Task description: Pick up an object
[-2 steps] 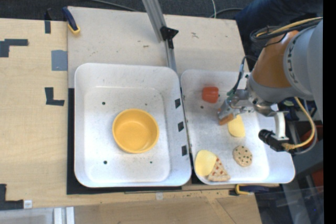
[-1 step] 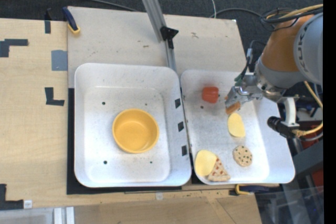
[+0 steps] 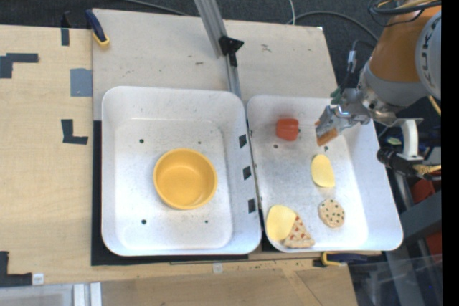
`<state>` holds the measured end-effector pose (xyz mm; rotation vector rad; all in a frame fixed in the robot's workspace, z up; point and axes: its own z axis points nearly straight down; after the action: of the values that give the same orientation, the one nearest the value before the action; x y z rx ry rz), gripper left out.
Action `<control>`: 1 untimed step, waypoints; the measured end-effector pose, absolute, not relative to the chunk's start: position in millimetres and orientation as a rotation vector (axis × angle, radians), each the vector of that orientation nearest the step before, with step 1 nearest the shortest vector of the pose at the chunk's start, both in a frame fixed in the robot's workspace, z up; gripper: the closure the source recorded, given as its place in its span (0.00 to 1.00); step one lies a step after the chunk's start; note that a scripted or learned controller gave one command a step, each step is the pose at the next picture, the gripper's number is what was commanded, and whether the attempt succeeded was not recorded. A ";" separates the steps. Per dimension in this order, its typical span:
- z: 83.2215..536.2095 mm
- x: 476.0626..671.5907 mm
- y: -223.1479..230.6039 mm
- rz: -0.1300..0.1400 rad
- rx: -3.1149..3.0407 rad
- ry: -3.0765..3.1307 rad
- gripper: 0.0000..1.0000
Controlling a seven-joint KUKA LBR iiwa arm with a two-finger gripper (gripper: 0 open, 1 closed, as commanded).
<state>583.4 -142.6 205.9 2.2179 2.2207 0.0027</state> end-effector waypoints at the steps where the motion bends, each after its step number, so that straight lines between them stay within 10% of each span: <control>1: 251.0 587.1 -149.0 0.002 2.218 2.220 1.00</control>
<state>587.1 -149.0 251.0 2.2182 2.2201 0.0025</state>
